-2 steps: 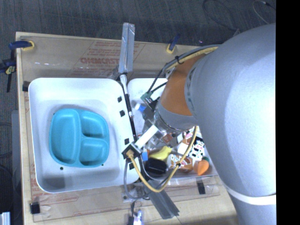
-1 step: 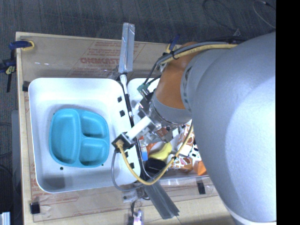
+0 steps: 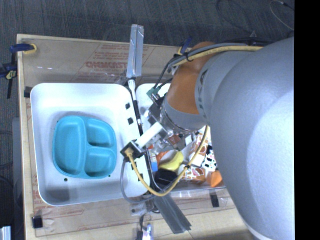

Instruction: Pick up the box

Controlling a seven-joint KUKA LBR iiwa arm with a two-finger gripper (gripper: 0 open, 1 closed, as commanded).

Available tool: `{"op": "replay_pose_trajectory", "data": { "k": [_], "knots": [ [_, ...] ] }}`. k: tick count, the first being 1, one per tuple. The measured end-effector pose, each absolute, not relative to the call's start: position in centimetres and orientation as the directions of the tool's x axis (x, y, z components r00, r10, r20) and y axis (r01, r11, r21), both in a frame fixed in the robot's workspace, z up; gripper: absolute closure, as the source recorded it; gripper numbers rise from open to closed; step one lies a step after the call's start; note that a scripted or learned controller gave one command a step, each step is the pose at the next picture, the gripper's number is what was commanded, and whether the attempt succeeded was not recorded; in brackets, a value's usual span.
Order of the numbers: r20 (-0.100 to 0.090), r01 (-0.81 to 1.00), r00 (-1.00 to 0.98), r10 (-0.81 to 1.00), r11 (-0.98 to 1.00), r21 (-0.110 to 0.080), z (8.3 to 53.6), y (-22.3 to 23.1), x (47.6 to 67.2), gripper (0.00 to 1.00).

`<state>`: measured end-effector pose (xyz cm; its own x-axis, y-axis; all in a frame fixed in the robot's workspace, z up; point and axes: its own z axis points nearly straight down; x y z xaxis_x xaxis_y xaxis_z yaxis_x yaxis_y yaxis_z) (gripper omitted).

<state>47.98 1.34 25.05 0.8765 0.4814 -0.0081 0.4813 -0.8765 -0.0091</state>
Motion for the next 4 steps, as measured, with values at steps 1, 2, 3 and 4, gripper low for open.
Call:
{"op": "replay_pose_trajectory", "data": {
  "k": [1,2,3,4],
  "knots": [
    [-0.014,0.490,0.871,0.491,-0.871,-0.014,25.9,1.5,48.0,1.00],
    [-0.002,0.327,0.945,0.327,-0.945,-0.002,30.8,4.5,47.7,1.00],
    [-0.001,0.205,0.979,0.205,-0.979,-0.001,37.0,3.7,47.7,1.00],
    [-0.002,0.210,0.978,0.210,-0.978,0.000,38.0,3.7,47.7,1.00]
  ]
}}
